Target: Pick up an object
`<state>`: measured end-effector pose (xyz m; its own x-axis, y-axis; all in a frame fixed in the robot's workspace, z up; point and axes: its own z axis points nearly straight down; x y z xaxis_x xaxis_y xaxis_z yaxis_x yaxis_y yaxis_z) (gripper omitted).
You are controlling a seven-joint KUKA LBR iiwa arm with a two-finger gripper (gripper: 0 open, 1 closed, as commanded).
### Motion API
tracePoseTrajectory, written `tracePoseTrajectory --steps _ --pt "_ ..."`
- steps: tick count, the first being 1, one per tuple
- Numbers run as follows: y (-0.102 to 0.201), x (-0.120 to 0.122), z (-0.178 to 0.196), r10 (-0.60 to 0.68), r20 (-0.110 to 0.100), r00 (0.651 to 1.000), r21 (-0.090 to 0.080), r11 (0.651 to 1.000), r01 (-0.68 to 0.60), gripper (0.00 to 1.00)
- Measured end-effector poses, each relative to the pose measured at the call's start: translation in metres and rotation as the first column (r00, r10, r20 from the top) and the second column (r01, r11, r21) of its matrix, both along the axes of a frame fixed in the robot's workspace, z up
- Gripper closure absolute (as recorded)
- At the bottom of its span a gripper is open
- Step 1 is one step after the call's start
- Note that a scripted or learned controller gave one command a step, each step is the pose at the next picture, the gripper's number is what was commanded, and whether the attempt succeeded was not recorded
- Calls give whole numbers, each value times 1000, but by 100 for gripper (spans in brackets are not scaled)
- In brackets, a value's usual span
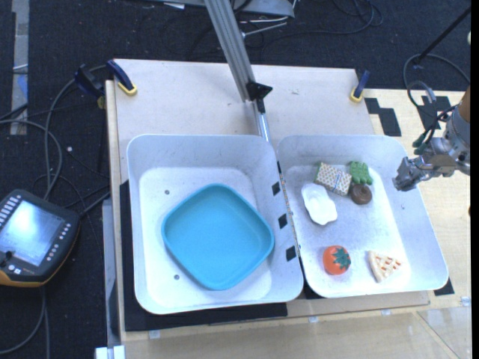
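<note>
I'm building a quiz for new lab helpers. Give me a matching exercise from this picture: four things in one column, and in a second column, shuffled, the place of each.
Things:
1. blue tray
2. tomato toy
3. pizza slice toy
4. hand

Places:
A. over the right bin's right rim
B. near corner of the right bin, right of the red toy
C. in the left bin
D. front of the right bin, below the white piece

Pairs: 1-C, 2-D, 3-B, 4-A
</note>
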<state>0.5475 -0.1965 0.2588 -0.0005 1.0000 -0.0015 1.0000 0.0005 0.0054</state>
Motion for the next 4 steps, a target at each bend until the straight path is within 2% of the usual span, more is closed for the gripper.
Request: tracePoseTrajectory --steps 1,4 --pt "54 17 7 5 -5 1000 3 1000 -5 100" --pt "183 58 5 3 -6 1000 1 1000 -3 100"
